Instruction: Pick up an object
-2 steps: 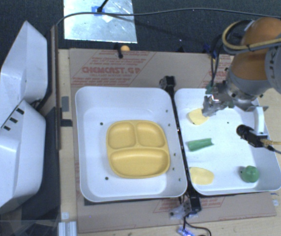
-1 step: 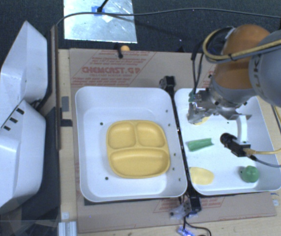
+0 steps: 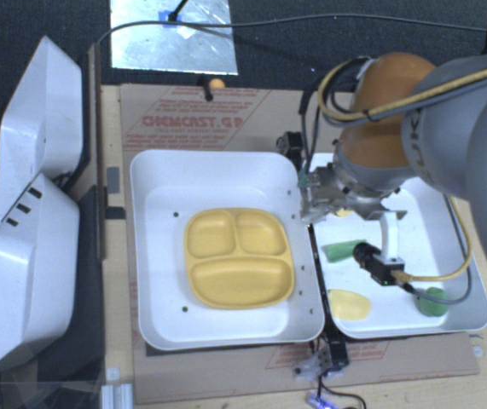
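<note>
In the right bin [image 3: 435,224] lie a green elongated piece [image 3: 340,250], a pale yellow oval piece [image 3: 349,303] near the front wall, and a rounded green piece [image 3: 433,302] at the front right. A small yellow bit [image 3: 343,213] peeks out just under the arm. My gripper [image 3: 311,201] hangs low at the right bin's left wall, beside the divide between the two bins, above and left of the green elongated piece. The wrist hides what is under it. I see nothing held in it.
The left bin [image 3: 162,186] holds a yellow three-compartment plate [image 3: 239,256]. The grey arm with its orange band [image 3: 392,100] covers the right bin's back half. A black fitting with a yellow cable [image 3: 378,264] hangs over the right bin's middle.
</note>
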Tool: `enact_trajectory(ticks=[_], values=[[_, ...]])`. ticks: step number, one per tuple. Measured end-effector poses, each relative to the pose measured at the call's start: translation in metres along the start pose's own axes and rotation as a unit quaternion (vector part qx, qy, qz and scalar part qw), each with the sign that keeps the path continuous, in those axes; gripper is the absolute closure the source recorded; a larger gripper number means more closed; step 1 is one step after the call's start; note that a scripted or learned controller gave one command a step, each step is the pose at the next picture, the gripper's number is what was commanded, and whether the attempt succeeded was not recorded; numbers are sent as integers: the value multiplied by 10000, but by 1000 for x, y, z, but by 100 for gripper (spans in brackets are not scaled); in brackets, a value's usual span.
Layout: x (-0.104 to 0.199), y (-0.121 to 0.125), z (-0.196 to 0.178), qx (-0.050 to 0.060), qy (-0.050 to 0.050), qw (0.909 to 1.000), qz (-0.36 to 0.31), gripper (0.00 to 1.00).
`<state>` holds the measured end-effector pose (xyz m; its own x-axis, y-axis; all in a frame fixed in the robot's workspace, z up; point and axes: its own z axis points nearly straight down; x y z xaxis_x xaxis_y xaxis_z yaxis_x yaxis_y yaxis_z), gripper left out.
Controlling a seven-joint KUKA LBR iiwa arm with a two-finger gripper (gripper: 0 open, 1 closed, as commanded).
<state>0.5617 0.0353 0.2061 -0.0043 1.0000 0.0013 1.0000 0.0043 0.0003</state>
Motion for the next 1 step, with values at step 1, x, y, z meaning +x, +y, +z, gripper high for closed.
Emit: enact_trajectory(ticks=[1], values=[[61,-12,-7,-1,3,10000,-4,100]])
